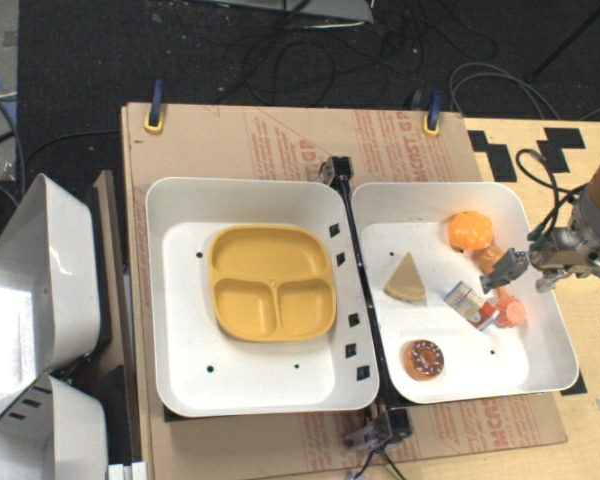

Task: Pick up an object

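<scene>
In the right white plastic bin [540,373], nearest the camera, lies a round chocolate-glazed doughnut [423,359]. Further back are a small red-and-silver packet [485,308], then a tan wedge-shaped slice [406,280] to its left. The end effector [510,268] hangs over the bin's right side just above the packet; whether it is open cannot be told. Beyond it sits an orange rounded toy [470,231]. The left white bin [170,268] holds a yellow three-compartment tray [273,280].

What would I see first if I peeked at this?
Probably the big yellow divided plate, alone in the left white bin. Next, the toy food scattered in the right bin: an orange fruit at the back, a wedge-shaped tan slice in the middle and a chocolate donut at the front.
</scene>
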`<state>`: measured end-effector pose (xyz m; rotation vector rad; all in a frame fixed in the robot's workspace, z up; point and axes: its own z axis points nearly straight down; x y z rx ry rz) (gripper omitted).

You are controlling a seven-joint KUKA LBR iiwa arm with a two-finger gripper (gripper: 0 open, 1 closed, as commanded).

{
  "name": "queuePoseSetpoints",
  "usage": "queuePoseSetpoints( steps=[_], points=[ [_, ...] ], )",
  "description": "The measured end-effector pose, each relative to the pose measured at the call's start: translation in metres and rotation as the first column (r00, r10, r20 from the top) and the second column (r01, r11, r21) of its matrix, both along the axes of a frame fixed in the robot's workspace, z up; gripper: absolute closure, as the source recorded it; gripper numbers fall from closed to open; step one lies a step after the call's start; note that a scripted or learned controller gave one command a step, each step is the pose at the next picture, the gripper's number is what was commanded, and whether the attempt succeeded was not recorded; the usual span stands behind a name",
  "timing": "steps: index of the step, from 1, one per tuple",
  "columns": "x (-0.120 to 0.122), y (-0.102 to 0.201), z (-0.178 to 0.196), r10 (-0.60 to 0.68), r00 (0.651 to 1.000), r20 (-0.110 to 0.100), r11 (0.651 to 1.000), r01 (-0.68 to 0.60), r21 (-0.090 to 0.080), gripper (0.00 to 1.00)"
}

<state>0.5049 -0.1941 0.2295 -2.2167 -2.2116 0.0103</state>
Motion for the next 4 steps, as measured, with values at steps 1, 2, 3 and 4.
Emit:
queuePoseSetpoints(
  steps=[1,2,3,4],
  points=[
    [0.003,0.0,0.006,0.003,1.0,0.011,1.0,-0.003,-0.003,0.0],
    [0.0,-0.009,-0.046,0.0,1.0,0.007,1.0,0.0,-0.002,0.0],
    [0.003,-0.011,-0.106,0.001,1.0,0.014,1.0,-0.001,-0.002,0.0],
    [0.005,-0.004,-0.107,0.009,1.0,0.013,1.0,-0.009,0.01,0.0]
  ],
)
